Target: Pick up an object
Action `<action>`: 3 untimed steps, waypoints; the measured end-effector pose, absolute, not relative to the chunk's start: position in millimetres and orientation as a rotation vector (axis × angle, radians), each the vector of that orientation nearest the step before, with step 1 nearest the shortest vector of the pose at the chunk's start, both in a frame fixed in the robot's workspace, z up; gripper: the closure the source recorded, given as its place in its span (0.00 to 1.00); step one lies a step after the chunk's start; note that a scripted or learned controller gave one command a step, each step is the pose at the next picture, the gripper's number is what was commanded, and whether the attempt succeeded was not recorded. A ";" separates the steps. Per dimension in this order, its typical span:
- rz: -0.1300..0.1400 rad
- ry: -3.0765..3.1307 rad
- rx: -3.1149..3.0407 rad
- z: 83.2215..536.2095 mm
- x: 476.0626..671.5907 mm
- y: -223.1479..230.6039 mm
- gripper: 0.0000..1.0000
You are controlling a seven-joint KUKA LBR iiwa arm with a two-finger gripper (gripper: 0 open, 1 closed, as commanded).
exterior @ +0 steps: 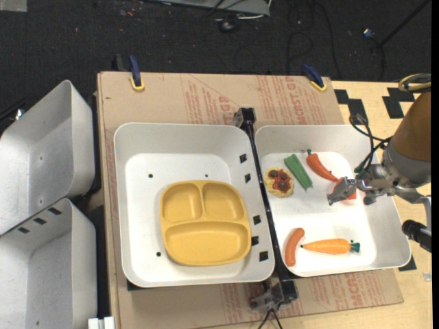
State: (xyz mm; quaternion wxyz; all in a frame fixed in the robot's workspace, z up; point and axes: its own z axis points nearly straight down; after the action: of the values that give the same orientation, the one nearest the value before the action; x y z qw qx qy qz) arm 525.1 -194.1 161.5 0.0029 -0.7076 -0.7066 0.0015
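The right bin (384,252) holds several toy foods. A small round pizza (279,181) lies near its left wall, with a green strip (298,171) just to its right. A red chili pepper (321,167) lies further right, its lower end under my gripper (341,191). Near the front lie a sausage (293,245) and an orange carrot (330,247). My gripper reaches in from the right and hovers low at the chili's lower end. A bit of red shows by the fingers, but a grip cannot be made out.
The left bin (137,156) holds a yellow sectioned plate (204,222). A black divider (259,184) runs between the bins. Two white containers (41,184) stand off the bench at the left. Cables trail by the arm at the right.
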 end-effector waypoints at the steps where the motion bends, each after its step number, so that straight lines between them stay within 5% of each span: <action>1: 0.003 -2.217 -2.220 113.7 516.1 -190.7 0.00; 2: 0.000 -2.220 -2.224 126.1 517.4 -191.2 1.00; 3: -0.004 -2.228 -2.224 189.5 519.5 -194.6 1.00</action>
State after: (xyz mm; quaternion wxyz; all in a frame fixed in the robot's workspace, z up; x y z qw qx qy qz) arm 519.5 -194.6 189.5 -0.0032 -0.7063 -0.7079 -0.0013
